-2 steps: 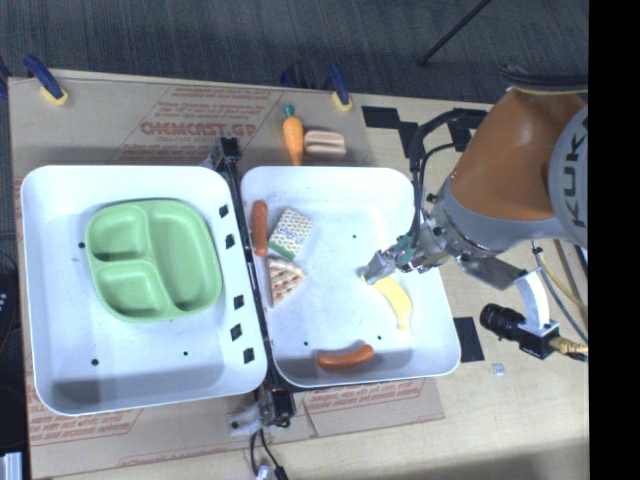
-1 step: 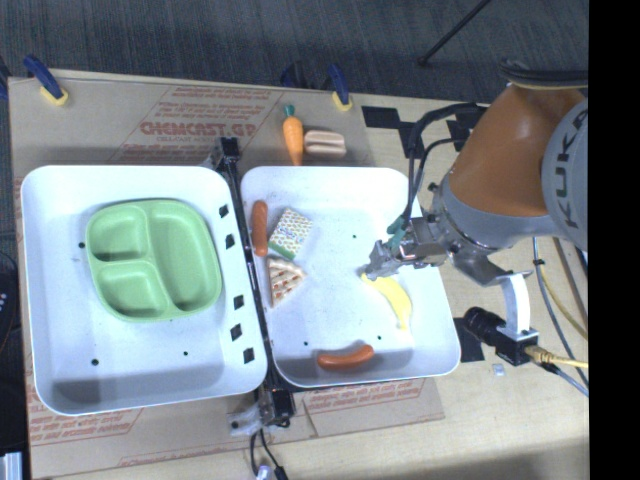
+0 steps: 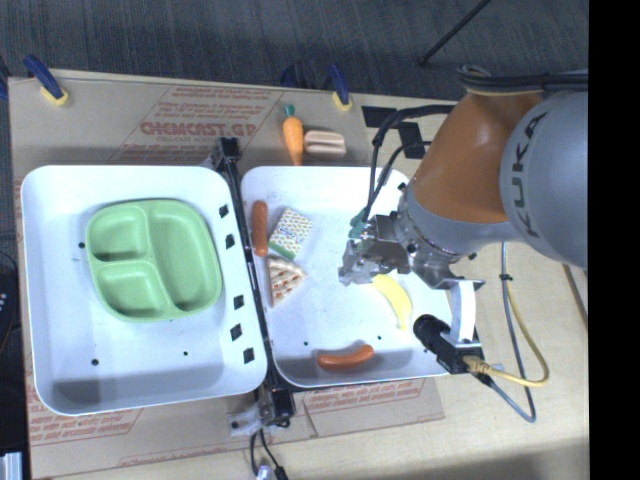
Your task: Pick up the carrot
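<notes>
The carrot (image 3: 291, 138), orange with a green top, lies on the cardboard just behind the right bin (image 3: 330, 178), outside it, near the bin's back left corner. My gripper (image 3: 358, 263) hangs over the middle of the right bin, well in front of and to the right of the carrot, close to a yellow banana (image 3: 394, 300). The arm's grey and orange body covers the bin's right side.
A tan block (image 3: 324, 144) sits right beside the carrot. In the right bin lie a sausage (image 3: 260, 226), a patterned cracker (image 3: 293, 227), a waffle wedge (image 3: 284, 282) and another sausage (image 3: 345, 356). The left bin (image 3: 40, 268) holds a green divided plate (image 3: 153, 258).
</notes>
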